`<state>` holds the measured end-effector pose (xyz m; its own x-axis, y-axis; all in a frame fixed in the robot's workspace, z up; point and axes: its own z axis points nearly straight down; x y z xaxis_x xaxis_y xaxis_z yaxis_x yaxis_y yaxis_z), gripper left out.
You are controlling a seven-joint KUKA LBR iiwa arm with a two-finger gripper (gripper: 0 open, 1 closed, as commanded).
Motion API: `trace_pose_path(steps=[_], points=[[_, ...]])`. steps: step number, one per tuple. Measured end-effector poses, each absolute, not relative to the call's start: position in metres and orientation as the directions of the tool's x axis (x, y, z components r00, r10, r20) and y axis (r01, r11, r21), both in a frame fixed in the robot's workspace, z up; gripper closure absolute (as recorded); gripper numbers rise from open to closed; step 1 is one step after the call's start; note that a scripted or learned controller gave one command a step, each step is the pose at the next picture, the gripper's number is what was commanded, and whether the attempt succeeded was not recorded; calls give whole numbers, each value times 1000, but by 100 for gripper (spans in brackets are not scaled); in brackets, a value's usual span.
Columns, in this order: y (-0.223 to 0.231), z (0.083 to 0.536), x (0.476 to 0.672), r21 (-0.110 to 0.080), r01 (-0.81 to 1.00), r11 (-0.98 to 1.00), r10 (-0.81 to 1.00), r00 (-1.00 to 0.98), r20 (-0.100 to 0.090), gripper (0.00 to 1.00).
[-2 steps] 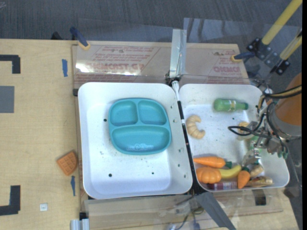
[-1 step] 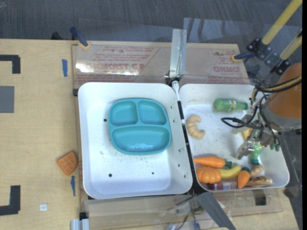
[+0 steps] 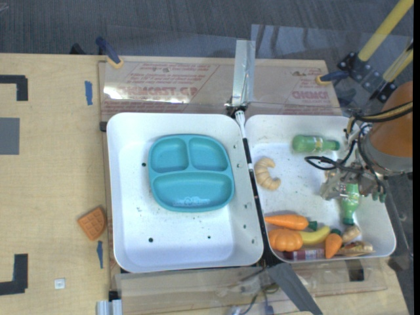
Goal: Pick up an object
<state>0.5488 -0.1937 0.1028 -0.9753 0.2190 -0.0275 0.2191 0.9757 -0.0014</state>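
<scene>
My gripper (image 3: 348, 188) hangs low over the right side of the right bin (image 3: 387, 241), its grey arm with the orange band reaching in from the right. A small green bottle (image 3: 350, 207) lies directly under it, its top hidden by the gripper body. Another green bottle (image 3: 315, 143) lies at the back of this bin, and a croissant (image 3: 267, 174) rests near the bin's left wall. Along the front wall lie a carrot (image 3: 286, 221), an orange fruit (image 3: 286, 240), a banana (image 3: 314, 235) and a second small carrot (image 3: 333, 244).
The left bin (image 3: 125, 176) holds a teal divided plate (image 3: 191, 172). A waffle-like orange piece (image 3: 92, 222) lies on the wooden bench to the left of the bins. Cables trail around the gripper, and a yellow pole (image 3: 387, 25) stands at the top right.
</scene>
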Motion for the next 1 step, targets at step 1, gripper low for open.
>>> trace_pose_path(steps=[1], points=[[-168,262,532,6,643,766,643,-766,-13,100]])
